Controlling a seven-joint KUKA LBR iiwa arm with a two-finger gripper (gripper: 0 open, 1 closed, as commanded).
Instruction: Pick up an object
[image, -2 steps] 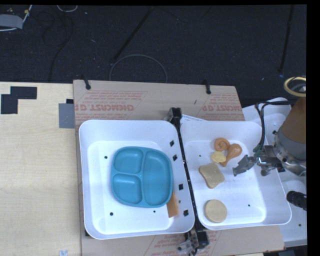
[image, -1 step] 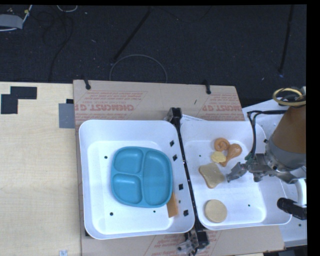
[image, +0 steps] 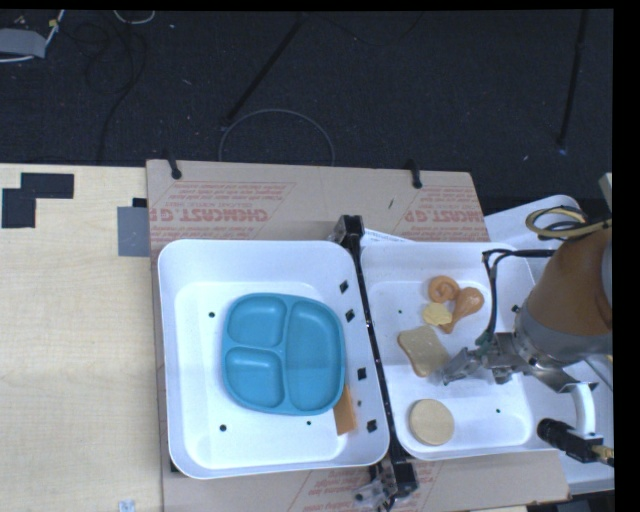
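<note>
1. In the right bin (image: 505, 425), the hand (image: 455, 368) sits low just beside the bread slice (image: 423, 350). Whether it is spread or pressed together I cannot tell.
2. Nothing looks lifted; the pick seems not yet done.
3. Candidates, all in the right bin: tan flat bread slice, round pale cookie (image: 432, 422), curled orange-brown pretzel (image: 444, 290), small yellow lump (image: 436, 314).
4. Left bin (image: 190, 440): smooth blue plastic divided plate (image: 283, 353), rounded corners; thin brown strip (image: 345, 412) at its edge.
5. Worktop (image: 70, 330): pale wood grain.
</note>
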